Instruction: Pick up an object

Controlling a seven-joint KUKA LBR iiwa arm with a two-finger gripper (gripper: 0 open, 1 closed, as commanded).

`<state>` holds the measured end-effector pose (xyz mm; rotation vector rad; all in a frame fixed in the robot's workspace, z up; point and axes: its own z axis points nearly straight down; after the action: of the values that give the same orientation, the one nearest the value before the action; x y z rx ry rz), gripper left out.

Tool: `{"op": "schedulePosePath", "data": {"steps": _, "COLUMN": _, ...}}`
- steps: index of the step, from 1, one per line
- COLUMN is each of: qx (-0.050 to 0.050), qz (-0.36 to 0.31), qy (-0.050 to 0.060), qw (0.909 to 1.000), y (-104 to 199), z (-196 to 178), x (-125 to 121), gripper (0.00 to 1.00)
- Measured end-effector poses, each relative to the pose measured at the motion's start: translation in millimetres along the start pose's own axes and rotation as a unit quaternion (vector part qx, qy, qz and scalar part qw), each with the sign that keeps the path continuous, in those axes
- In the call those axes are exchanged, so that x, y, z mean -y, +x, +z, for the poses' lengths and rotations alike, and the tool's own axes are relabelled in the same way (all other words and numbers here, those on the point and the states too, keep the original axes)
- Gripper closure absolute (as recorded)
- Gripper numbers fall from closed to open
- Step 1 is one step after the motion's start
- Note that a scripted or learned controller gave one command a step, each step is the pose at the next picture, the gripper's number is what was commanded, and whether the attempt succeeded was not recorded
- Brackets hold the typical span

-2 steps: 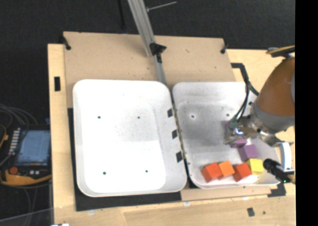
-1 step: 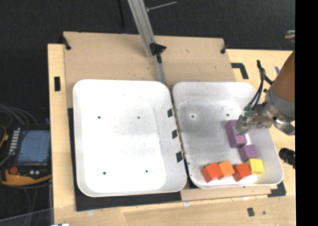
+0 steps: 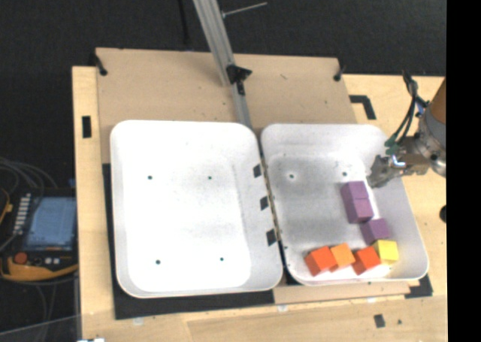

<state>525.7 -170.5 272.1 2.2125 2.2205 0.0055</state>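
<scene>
Coloured blocks [image 3: 353, 239] in right bin [image 3: 316, 152]

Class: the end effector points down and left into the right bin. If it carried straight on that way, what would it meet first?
Most likely the purple block just below-left of the end effector. Depth is unclear from above, so it could instead reach the right bin floor just short of it.

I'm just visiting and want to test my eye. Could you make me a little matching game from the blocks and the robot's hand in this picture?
Things:
1. long purple block
2. yellow block
3. hand
4. left bin

Descriptions:
A. at the right bin's far right edge
B. in the right bin's near right corner
C. beside the right bin
D. just below the hand

Pairs: 1-D, 2-B, 3-A, 4-C
</scene>
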Motion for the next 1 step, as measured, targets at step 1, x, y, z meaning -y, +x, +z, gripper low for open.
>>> {"op": "schedulePosePath", "data": {"steps": 1, "qx": -0.001, "qz": -0.002, "qy": 0.002, "qw": 1.0000, "y": -0.6, "z": -12.0, "x": -1.1, "gripper": 1.00}}
